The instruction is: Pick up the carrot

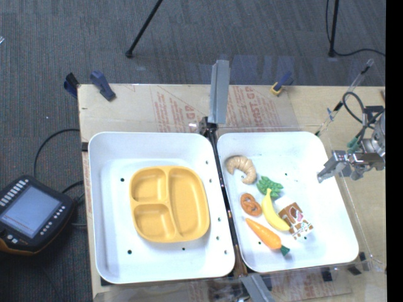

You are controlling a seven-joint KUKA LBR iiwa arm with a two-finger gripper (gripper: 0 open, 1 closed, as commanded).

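The carrot (264,233) is orange with a small green stub. It lies at a slant near the front of the right bin (327,244), its green end pointing to the front right. My gripper (334,167) hangs over the right rim of that bin, well to the right of the carrot and farther back. Nothing shows in its grasp.
A banana (272,211) lies just behind the carrot, with a brown and white packet (296,219) to its right. A round brown snack (250,204), a green leafy piece (269,185) and a croissant (242,167) sit farther back. A yellow divided plate (170,203) rests in the left bin (107,168).
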